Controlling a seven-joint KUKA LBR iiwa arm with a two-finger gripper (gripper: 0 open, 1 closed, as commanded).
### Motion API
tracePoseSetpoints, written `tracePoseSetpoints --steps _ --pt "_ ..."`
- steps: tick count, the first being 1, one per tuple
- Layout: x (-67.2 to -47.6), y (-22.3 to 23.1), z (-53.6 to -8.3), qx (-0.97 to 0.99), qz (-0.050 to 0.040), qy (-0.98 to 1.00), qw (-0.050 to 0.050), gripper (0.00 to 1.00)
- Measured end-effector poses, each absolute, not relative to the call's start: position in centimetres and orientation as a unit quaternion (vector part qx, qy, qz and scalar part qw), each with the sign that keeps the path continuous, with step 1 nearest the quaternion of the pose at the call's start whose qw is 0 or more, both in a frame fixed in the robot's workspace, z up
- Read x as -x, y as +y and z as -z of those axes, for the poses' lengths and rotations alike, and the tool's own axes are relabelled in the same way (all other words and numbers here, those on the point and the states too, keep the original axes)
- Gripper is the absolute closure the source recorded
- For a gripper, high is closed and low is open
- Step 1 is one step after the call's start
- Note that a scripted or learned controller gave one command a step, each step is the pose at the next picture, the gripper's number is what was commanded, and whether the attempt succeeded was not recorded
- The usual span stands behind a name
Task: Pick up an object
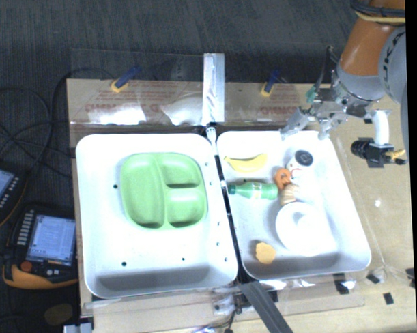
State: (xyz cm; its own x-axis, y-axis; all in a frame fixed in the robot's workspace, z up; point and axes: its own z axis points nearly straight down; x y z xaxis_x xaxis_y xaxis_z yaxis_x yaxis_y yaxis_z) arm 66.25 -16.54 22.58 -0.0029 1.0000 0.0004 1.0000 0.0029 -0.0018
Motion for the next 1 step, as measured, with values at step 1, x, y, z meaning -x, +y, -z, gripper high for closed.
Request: tracePoseSetpoints --steps 1 --pt "-66.76 -21.38 -12.96 0.714 -0.0028 -0.701 -0.001 0.00"
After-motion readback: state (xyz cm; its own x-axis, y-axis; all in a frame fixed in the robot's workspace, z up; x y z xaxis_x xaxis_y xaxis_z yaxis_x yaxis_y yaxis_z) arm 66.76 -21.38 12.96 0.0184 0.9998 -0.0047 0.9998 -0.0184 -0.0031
